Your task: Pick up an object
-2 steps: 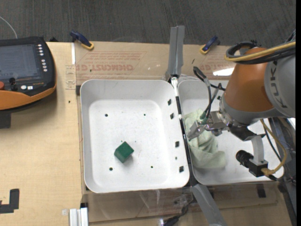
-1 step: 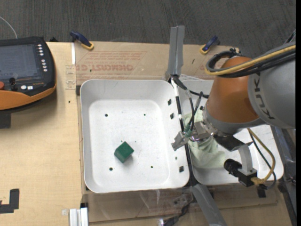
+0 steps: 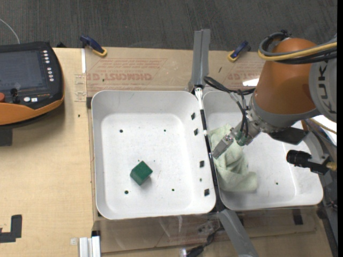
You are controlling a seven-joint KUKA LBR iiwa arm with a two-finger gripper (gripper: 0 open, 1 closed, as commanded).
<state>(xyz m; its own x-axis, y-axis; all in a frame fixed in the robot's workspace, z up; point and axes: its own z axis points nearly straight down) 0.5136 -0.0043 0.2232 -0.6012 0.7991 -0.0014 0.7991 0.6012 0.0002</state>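
Pale green cloth (image 3: 233, 167) lies crumpled in the right-hand bin (image 3: 278, 194), bunched against that bin's left wall, and my claw (image 3: 228, 143) is down on its upper part. From above, a fold of the fabric seems to rise between my two fingers, so I appear to be pinching the cloth, narrow rather than wide, though the fingertips themselves are small and partly sunk in the fabric. My orange band (image 3: 284, 76) and grey wrist hang over the far right corner of that bin, with black cables looping from the wrist toward the divider. In the left-hand bin (image 3: 107, 143) a small dark green cube (image 3: 141, 173) sits alone on the white floor, toward the near side, well apart from me and from the cloth. The two bins stand side by side and touching on the wooden worktop (image 3: 48, 170). At the worktop's far left edge rests a control pendant (image 3: 27, 79) with a dark screen and an orange rim.
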